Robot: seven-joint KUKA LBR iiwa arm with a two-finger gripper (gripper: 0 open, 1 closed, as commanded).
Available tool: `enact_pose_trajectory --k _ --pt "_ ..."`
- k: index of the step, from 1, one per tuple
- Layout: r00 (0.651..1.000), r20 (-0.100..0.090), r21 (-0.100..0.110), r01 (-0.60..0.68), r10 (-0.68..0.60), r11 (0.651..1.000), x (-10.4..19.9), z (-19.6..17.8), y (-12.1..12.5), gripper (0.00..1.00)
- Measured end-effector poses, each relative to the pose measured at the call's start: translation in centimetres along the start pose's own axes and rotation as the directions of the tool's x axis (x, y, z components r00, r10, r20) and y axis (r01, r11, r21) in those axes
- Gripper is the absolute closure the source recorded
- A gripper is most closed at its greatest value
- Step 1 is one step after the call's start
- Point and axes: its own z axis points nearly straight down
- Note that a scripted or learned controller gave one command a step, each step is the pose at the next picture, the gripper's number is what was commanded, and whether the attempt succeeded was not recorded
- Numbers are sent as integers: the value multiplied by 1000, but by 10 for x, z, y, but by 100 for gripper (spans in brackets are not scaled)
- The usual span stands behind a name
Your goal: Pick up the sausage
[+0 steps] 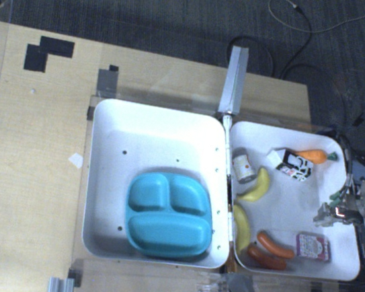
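tool: right bin's right edge, grip state unclear | sausage: right bin near corner, untouched

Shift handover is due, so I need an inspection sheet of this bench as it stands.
Surface: wooden bench bearing left bin and right bin.
Job's things: sausage near the right bin's front wall, a darker one touching it.
Clutter: blue tray in left bin; two bananas, carrot, small can, carton, pink packet.
Tool: tool at the right bin's right edge, apart from the sausage.
Cables: cable on floor behind.
Surroundings: dark carpet.
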Motion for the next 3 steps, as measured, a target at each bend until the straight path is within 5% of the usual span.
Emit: enact_pose_trajectory --k 1,2,3 --pt "905 -1 -1 426 -426 905 30 -19 0 100" --pt "495 -1 -2 869 -869 495 41 31 -1 100" --pt "14 6 -1 1000 -1000 14 6 30 6 100"
